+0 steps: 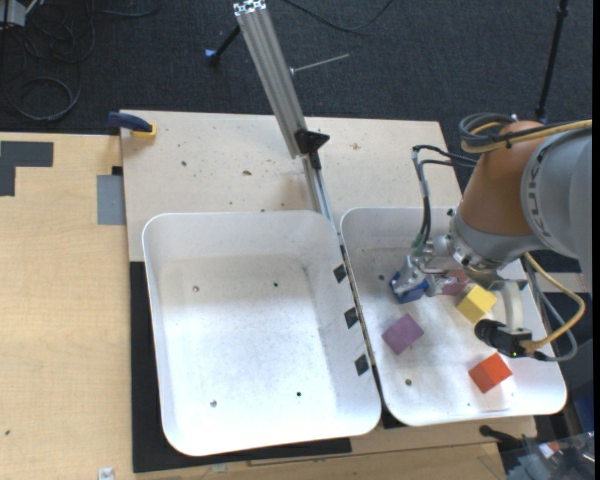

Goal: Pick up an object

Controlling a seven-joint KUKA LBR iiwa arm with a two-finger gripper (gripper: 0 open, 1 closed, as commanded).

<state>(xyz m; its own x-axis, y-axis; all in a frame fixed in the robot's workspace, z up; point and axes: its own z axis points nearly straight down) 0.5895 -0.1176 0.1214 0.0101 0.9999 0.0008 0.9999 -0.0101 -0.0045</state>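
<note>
Objects for this pick are all sitting in the right bin point(380, 230), so that's where I'm looking. Going big to small from my end: the table point(220, 158) is a pale wooden top, and it carries two shallow white bins side by side. The left bin point(165, 268) takes up most of the middle of my feed, with a few dark specks on its floor. A slanted metal rail point(275, 68) runs down from the top toward the seam between the bins.

The arm point(530, 193) comes in from the right, grey with the orange band, bent down over the right bin with cables looped around it. Its pincer point(432, 273) is low in the upper middle of that bin, right by a small blue object point(410, 288) that sits at its tip. I can't tell if the pincer is apart or together from this angle, and I can't say the blue thing is actually gripped.

The loose stuff: a purple block point(402, 333) lies near the bin's middle, just below the blue one. A yellow block point(476, 303) is to the right, close under the wrist. An orange block point(491, 373) sits near the front right corner, well apart from the purple one.
</note>
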